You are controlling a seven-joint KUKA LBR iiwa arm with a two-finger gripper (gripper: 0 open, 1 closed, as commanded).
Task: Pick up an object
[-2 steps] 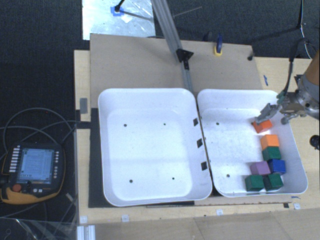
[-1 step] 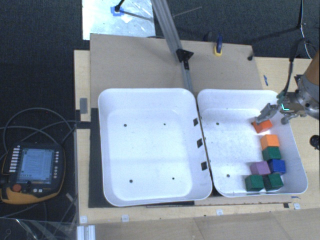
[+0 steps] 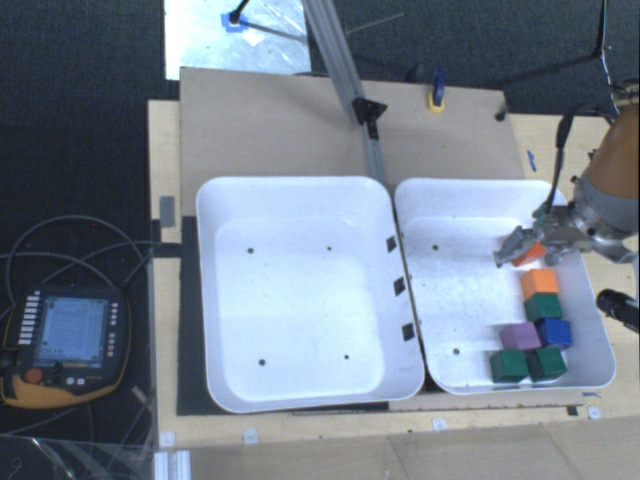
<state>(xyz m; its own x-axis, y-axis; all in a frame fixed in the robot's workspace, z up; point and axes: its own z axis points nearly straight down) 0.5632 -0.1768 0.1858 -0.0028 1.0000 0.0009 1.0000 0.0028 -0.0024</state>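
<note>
Here the grey arm with its orange band (image 3: 615, 163) reaches in over the right-hand shallow white plastic bin (image 3: 455, 268), and its metal pincer (image 3: 522, 249) hangs low above the bin's far right part. I cannot tell from where I stand whether the pincer is apart or together; a small orange-red block (image 3: 530, 256) shows right at its tip, touching or partly under it, but whether it is actually clamped there is unclear.

Just below the pincer, toward the near right corner of the same bin, sits a tight cluster of little cubes: an orange cube (image 3: 541, 281) closest to the pincer, a dark green cube (image 3: 545, 306) next beneath it, then a blue cube (image 3: 556, 332), with a purple cube (image 3: 519, 336) beside that, and two more green cubes, one (image 3: 509, 366) and another (image 3: 546, 363), along the bin's near wall.

Off to the pincer's left lies the second shallow white bin (image 3: 300, 288), side by side with the first on the tan worktop (image 3: 270, 118). Far to the left, well apart, a handheld control pendant with a screen (image 3: 65, 343) rests on the dark floor.
</note>
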